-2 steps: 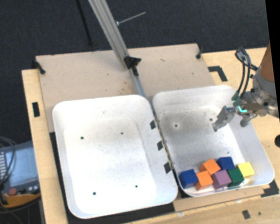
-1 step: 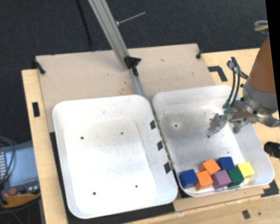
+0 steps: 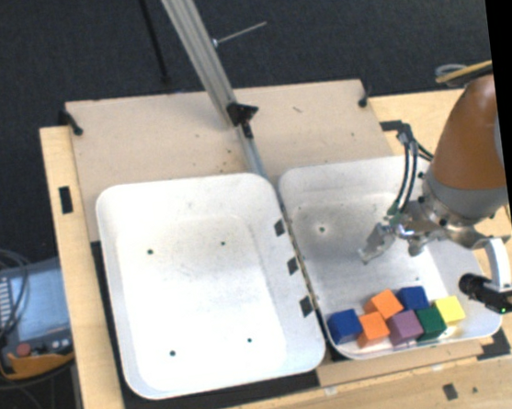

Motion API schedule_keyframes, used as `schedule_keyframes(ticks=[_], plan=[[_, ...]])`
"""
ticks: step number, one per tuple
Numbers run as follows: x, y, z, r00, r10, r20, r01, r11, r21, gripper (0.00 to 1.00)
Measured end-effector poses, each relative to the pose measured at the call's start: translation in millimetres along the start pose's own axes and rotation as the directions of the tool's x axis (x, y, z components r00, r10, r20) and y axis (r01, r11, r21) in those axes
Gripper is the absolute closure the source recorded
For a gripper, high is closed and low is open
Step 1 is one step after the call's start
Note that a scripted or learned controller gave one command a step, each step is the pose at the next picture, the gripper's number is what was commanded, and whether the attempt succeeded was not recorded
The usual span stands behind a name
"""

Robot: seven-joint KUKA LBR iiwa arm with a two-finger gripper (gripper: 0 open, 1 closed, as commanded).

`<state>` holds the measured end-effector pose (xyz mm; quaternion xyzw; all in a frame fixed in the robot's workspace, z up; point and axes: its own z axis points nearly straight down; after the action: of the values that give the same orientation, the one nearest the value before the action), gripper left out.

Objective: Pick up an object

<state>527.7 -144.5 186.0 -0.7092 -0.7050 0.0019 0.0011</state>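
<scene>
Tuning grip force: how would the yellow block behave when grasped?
The yellow block looks rigid and flat-faced, so it should probably neither roll nor flex. It sits against the green block near the bin wall, so fingers may nudge neighbours.

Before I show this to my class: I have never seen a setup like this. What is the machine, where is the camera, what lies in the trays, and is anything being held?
One camera looks down at a slant on a bench bearing two shallow white bins. The machine on the right is a robot arm, orange above the wrist, programmed to pick up an object. Its gripper, the two-fingered tip, hangs over the right bin, above bare floor. I see nothing between its fingers, though the view is too blurred to say whether they are open. The blocks, blue, orange, purple, green and yellow, sit clustered at that bin's near edge. The left bin shows only small dark specks.
</scene>
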Motion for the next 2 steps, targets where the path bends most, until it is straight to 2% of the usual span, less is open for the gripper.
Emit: schedule_keyframes(ticks=[1,2], plan=[[-1.1,1.1,42.2,1.000,-0.002,0.000,0.002,1.000,0.000,0.00],[-0.8,3.4,28.9,1.000,0.004,-0.001,-0.004,1.000,-0.009,1.00]])
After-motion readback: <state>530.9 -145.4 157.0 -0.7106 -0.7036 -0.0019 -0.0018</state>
